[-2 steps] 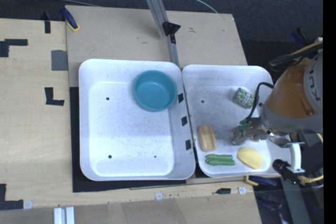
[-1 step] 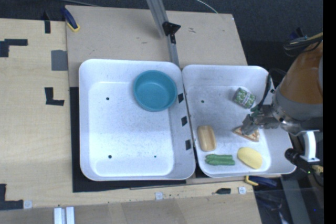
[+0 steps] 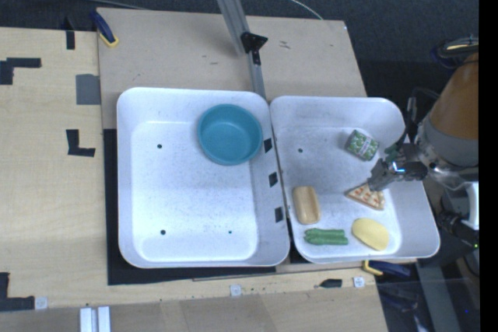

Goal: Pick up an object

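The right bin (image 3: pixel 311 117) holds a green patterned can (image 3: pixel 361 144), a pizza slice (image 3: pixel 366 197), a bread roll (image 3: pixel 306 204), a green pea pod (image 3: pixel 324 236) and a yellow lemon-shaped piece (image 3: pixel 370 233). My gripper (image 3: pixel 387 172) hangs at the bin's right side, just above and right of the pizza slice, below the can. Its tips are dark and small against the bin. Nothing shows between them.
The left bin (image 3: pixel 156 198) holds a blue bowl (image 3: pixel 229 134) at its back right. A slanted metal rod (image 3: pixel 227 0) crosses the bench behind the bins. The arm's orange band (image 3: pixel 459 101) sits past the right bin's edge.
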`<state>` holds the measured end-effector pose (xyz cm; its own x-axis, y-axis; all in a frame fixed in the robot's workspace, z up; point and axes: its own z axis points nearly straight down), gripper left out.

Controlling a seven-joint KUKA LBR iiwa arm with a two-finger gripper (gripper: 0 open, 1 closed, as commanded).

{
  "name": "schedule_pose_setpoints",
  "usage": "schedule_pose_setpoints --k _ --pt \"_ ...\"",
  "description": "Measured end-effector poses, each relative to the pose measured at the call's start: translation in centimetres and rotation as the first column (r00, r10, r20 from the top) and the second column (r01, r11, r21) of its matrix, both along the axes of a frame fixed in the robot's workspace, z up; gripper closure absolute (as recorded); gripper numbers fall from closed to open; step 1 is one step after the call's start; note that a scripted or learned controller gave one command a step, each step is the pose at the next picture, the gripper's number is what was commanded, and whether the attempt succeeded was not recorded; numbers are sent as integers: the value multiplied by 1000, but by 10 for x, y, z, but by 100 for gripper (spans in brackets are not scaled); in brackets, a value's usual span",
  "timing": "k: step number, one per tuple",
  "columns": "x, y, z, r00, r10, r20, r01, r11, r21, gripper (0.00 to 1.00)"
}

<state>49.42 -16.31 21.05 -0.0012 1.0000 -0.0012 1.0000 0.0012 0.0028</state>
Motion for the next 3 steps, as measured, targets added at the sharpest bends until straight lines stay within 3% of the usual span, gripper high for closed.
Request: schedule_pose_setpoints --k 1,3 --pt "1 0 53 1000 1 1 -1 1000 -1 100" --pt "47 84 57 1000 5 -4 -5 1000 3 100"
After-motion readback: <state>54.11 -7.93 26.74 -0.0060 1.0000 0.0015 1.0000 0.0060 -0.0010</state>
